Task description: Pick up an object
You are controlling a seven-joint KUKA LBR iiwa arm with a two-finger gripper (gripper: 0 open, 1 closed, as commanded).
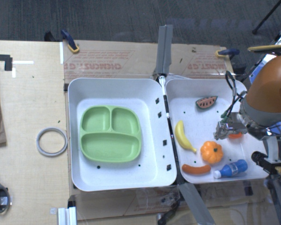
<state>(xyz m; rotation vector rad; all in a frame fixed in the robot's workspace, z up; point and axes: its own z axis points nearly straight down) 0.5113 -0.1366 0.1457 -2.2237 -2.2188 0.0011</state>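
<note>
The gripper (223, 129) hangs low over the right bin (189, 90), towards that bin's right side, just above the pumpkin; whether it is open or shut I cannot tell, since the metal parts blur together and something small and red-orange (235, 135) sits right against it, too unclear to name. The arm (267, 93), with its orange band, comes in over the right bin's right edge.

The bench (28, 107) carries the two bins side by side, touching along their inner edges. The left bin (75, 172) holds one thing: a green divided plate (111, 134) with three compartments, lying flat near the middle, a little towards the bin's left side.

The right bin holds the loose objects, any of which could be picked. A yellow banana (183, 136) lies near its left edge, about halfway down. An orange pumpkin (211, 152) sits just right of the banana's lower end. A blue bottle (231, 168) with a white cap lies on its side near the bottom right corner. An orange-red sausage (195, 169) lies along the bottom edge, between the pumpkin and the bin wall, just left of the bottle. A watermelon slice (206, 102) rests near the top edge, well apart from the rest.

On the bench left of the bins lies a grey ring (51, 141).
</note>
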